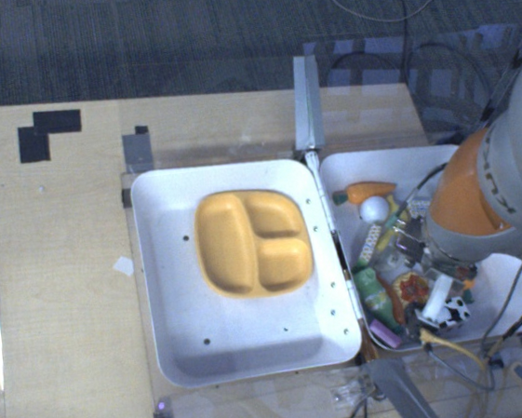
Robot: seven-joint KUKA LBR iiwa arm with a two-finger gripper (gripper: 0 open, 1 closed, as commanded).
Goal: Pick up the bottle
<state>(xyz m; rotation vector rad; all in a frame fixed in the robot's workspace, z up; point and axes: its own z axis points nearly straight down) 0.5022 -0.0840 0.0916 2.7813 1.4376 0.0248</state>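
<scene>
The right bin (502, 265) holds a heap of small items, and my gripper (412, 244) is down among them, under the grey and orange wrist. A small green bottle-like item (370, 286) lies near the bin's left wall, just left of and below the gripper. A pale ribbed item (370, 240) leans beside it, closer to the gripper. I cannot see anything between the gripper's tips; the wrist hides much of the heap.
An orange carrot-shaped piece (371, 190) and a white ball (372, 208) lie at the back of the right bin. Red and purple bits (407, 290) sit near its front. The left bin (167, 289) holds a yellow compartment tray (251, 242).
</scene>
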